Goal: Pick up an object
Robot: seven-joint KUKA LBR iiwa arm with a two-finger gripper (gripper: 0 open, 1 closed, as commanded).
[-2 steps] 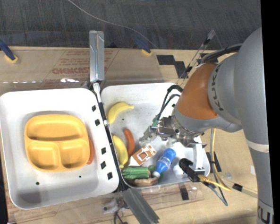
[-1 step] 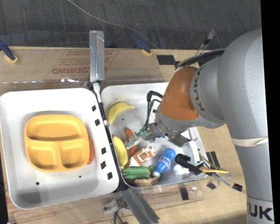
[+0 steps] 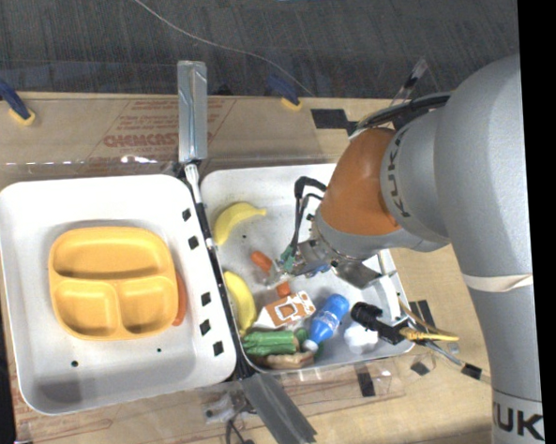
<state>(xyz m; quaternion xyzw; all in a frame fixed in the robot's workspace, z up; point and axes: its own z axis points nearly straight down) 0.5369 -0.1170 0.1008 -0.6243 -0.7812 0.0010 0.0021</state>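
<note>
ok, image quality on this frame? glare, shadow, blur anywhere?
Camera view: even light, no harsh glare; the left bin is bright white but keeps its edges. Soft shadow under the arm across the right bin. The gripper and small items beside it are blurry, low-resolution.

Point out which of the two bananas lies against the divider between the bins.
The lower banana, pressed against the right bin's left wall beside the green item. The upper banana curves away, further into the bin.

Glossy yellow plastic tray (image 3: 113, 281), smooth white plastic bins (image 3: 18, 279), shiny blue plastic bottle (image 3: 325, 320), matt grey arm casing (image 3: 481, 157) with satin orange band (image 3: 359, 188), brown cardboard-like bench (image 3: 94, 124)
</note>
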